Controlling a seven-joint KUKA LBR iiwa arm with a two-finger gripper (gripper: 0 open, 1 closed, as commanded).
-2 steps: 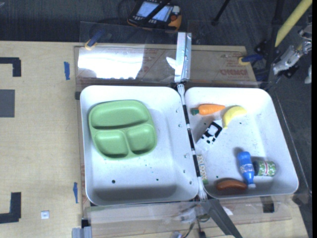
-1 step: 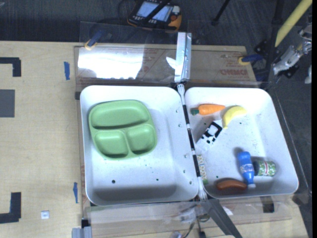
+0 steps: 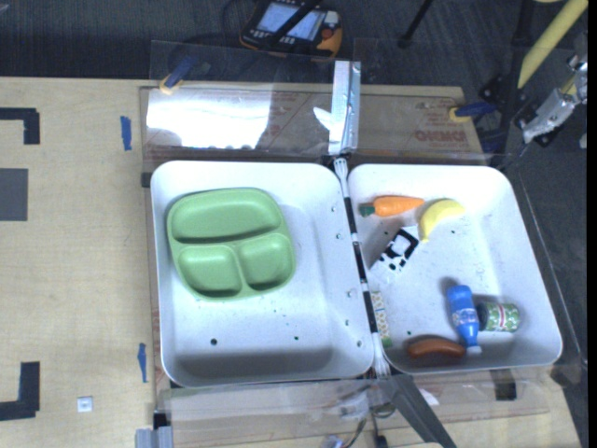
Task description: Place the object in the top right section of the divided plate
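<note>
A pale wooden surface (image 3: 75,278) is carrying two shallow white bins side by side, with dark floor lying beyond its far edge, where a small device with a lit screen (image 3: 287,23) is sitting. Blue tape marks (image 3: 125,132) and black corner marks are showing on the wood at left.

The left bin (image 3: 317,343) is holding a green divided plate (image 3: 231,241) (one long section at the far side, two smaller ones nearer the camera), and all three sections are lying bare.

The right bin (image 3: 522,250) is holding the loose things: an orange carrot (image 3: 395,206) just beside a yellow banana (image 3: 438,216) at the far side, a black-and-white patterned piece (image 3: 398,249) near the divider, and, at the near side, a blue bottle (image 3: 463,314) touching a green can (image 3: 499,316), with a brown sausage-shaped item (image 3: 435,347) just below them.

Which of these is the task's object cannot be told. The hand is not appearing here, so whether it is spread or pressed together cannot be told.
</note>
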